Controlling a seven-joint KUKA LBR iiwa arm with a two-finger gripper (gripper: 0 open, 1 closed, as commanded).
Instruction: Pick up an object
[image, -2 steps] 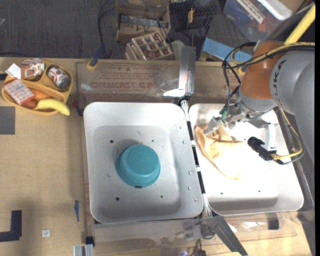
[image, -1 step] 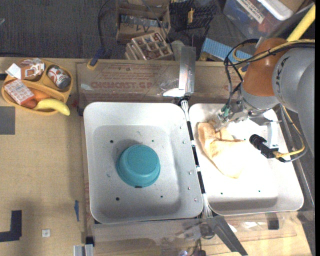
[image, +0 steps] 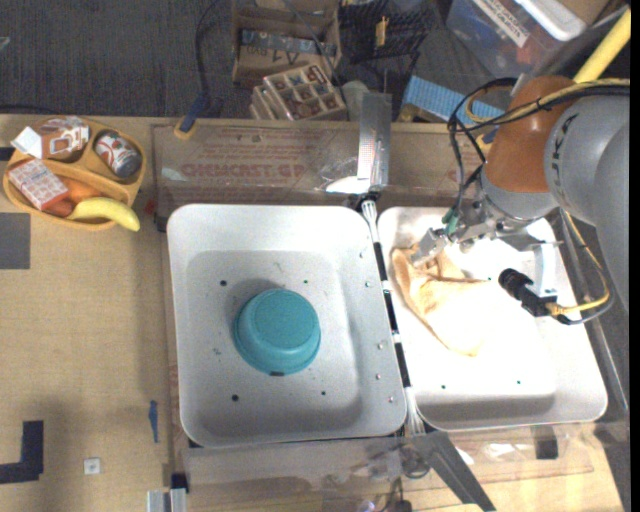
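A pale yellow crumpled cloth (image: 437, 298) lies in the right shallow white bin (image: 510, 405), its long axis running from upper left to lower right. The hand (image: 437, 246) is at the cloth's upper end; whether it grips cannot be told. A teal bowl (image: 278, 330) sits overturned in the left bin (image: 200, 250).

A: The arm (image: 570, 130) runs off the picture's right edge, and the gripper's (image: 437, 248) fingers are too small to read.

B: It also hides the right bin's (image: 520, 400) far right corner.

Fixed overhead cam, slanted down on both bins (image: 200, 240)
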